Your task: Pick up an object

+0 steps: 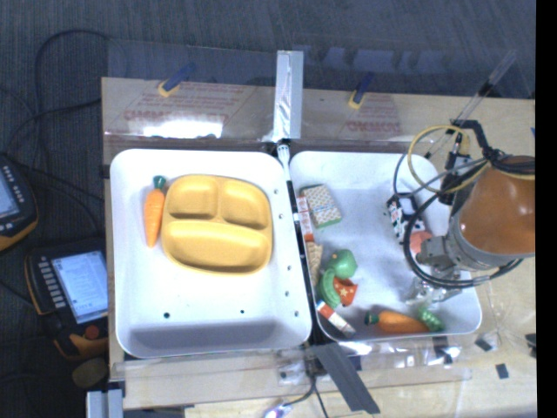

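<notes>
Tray (217,223) in left bin (130,320); carrot (153,216) beside.

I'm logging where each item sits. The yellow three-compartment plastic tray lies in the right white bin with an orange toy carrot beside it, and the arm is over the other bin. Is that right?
Not quite. The camera view shows the yellow three-compartment plastic tray in the left white bin, not the right, with the orange toy carrot beside it. The arm is over the other bin, the right white bin.

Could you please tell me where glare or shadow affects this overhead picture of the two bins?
In the camera view, bright glare washes out the clear plastic sheet behind the left white bin; a soft grey shadow lies along that bin's near floor; the grey arm with orange band looks slightly blurred.
</notes>
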Motion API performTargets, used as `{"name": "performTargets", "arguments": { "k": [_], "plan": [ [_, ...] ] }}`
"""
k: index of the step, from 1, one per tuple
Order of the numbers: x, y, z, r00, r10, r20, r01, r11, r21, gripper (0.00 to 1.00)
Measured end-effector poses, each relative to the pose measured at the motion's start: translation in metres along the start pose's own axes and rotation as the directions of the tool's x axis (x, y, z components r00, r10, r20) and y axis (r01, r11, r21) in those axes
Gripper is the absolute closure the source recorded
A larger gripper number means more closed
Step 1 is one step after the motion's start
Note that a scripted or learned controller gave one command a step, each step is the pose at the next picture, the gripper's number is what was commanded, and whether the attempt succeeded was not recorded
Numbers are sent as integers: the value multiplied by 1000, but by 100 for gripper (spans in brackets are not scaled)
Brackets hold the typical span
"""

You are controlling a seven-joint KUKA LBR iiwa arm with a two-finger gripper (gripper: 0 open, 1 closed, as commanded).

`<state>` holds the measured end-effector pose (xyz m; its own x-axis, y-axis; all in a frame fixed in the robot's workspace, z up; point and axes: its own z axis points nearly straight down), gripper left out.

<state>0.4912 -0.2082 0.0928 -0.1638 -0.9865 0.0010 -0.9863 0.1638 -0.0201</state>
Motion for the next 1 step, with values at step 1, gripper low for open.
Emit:
{"name": "performTargets", "arguments": {
  "k": [1],
  "plan": [
    [-59, -24, 1, 1000, 29, -1, -29, 1000, -4, 100]
  ]
}}
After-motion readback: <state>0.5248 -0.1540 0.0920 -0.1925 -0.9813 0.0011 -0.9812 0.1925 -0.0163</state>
